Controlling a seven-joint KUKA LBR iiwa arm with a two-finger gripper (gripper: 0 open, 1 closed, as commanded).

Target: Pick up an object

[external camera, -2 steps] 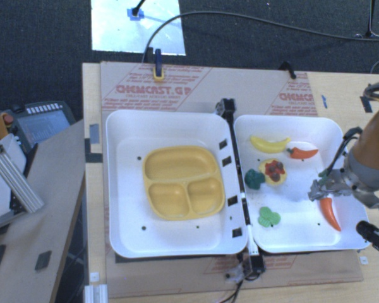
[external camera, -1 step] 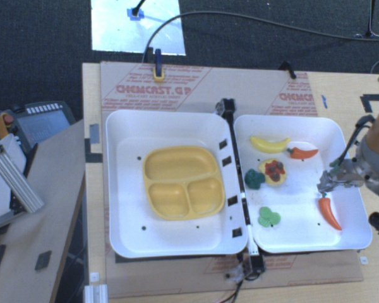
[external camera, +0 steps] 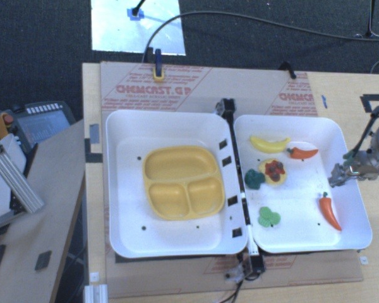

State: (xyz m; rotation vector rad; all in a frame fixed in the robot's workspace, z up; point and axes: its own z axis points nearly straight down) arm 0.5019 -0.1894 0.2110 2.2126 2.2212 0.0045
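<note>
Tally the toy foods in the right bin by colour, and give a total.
Yellow: 1, banana
Orange: 2, pepper, carrot
Green: 2, broccoli, leafy piece
Yellow with red topping: 1, tart
Total: 6

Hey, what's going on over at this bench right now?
A robot arm reaches in from the right, its gripper over the right bin, near a carrot. Toy food there, a banana, a chili and some greens, lies untouched. The left bin holds a yellow divided plate.
</note>
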